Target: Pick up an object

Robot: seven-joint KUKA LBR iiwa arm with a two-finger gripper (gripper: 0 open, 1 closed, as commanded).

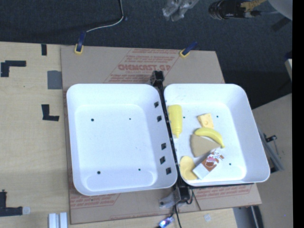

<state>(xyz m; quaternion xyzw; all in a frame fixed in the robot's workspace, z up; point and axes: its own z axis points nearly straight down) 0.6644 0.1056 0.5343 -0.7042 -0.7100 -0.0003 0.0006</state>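
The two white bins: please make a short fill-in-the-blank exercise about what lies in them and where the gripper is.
1. All the objects lie in the ____ bin.
2. The curved banana rests against a ____ wedge.
3. The gripper hangs at the ____ edge of the view, beyond the bins.
4. The left bin and its neighbour are joined by black ____.

Missing words: right; tan; top; clips

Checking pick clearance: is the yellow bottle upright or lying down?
Lying down: the yellow bottle lies flat on the right bin's floor, along its left wall.
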